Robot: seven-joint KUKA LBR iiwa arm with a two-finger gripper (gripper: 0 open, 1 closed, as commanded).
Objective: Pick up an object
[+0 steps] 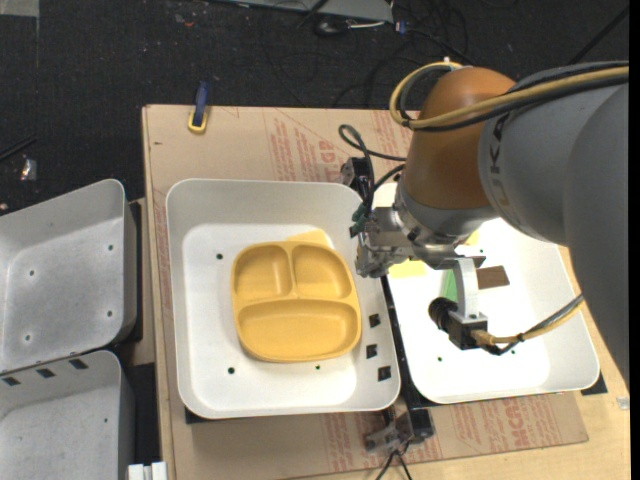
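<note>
**A:** A cardboard-topped bench [260,133] on a dark floor carries two white bins. The left bin [200,218] holds a yellow divided plate [295,303], lying flat near its middle, compartments up, probably the easiest target.

**B:** And the arm [470,148]?

**A:** It hangs over the seam between the bins, wrist turned down. The gripper [372,243] sits near the left bin's right wall, just beside the plate; I cannot tell its state.

**B:** Anything in the way?

**A:** The right bin [520,368] shows a small brown piece [492,278] and something green [450,286], largely hidden by the wrist. A cable [530,330] trails across that bin.
</note>
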